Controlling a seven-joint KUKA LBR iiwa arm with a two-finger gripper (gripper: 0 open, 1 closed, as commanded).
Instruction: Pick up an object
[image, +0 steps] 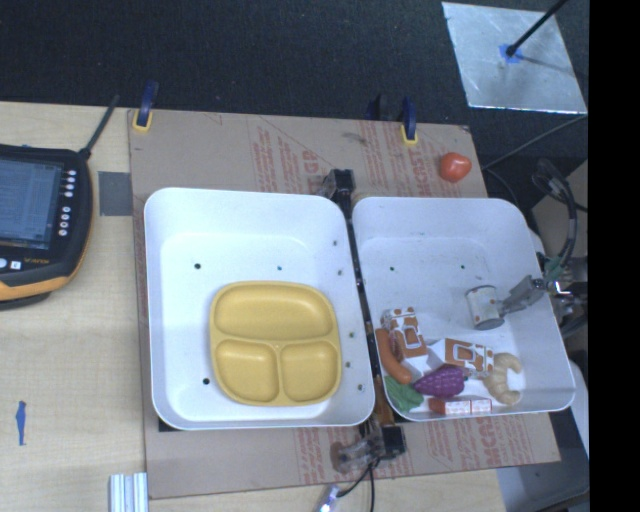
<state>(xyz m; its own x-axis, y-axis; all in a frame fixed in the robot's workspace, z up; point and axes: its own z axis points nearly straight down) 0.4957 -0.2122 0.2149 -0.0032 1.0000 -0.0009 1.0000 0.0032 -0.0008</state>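
Observation:
The right bin holds several toy foods bunched along its near edge. Among them are an orange sausage, a purple bunch of grapes, a beige croissant, a green piece and two small printed cartons. A flat pink and white box lies at the front wall. A small metal cup with a handle pointing right sits apart from them near the bin's right side.
A yellow divided plate lies in the left bin. A red tomato sits on the cardboard behind the right bin. An orange-edged pendant rests at the far left. Cables hang by the right bin's edge.

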